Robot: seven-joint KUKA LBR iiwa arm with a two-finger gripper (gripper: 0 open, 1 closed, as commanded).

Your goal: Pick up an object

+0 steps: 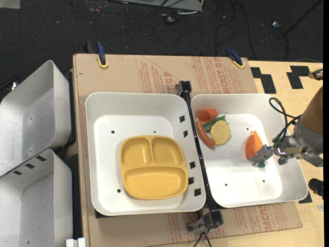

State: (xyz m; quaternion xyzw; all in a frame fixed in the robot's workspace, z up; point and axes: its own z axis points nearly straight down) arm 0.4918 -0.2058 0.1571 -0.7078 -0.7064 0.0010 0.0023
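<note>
Two bins: a left white bin [97, 138] and a right white bin [241, 189] sit side by side on my counter [154, 76], their inner walls touching along the middle.

Left bin: it holds one yellow divided tray [153, 166], lying flat toward the bin's near edge, with three compartments.

Right bin, far-left corner: a small cluster lies here, made of a pale yellow round piece [221, 133], a red-orange sausage-shaped piece [204, 135] running along the bin's left wall, a green bit [212, 121] and an orange-red piece [208, 114] at the far end. They touch or overlap one another.

Right bin, right side: an orange carrot-like piece [252, 145] lies on the floor of the bin, well apart from the cluster and close to the bin's right wall.

My arm: I reach in over the right edge of the right bin, low above its floor.

My jaws [261, 158]: they sit at the near end of the orange carrot-like piece, touching it or just beside it. Something small and dark green shows at my tips. Whether I am apart or closed I cannot tell, and I cannot tell whether the piece is between my fingers.

Task thing relative to me: the orange piece stretches from my tips toward the bin's far edge.
</note>
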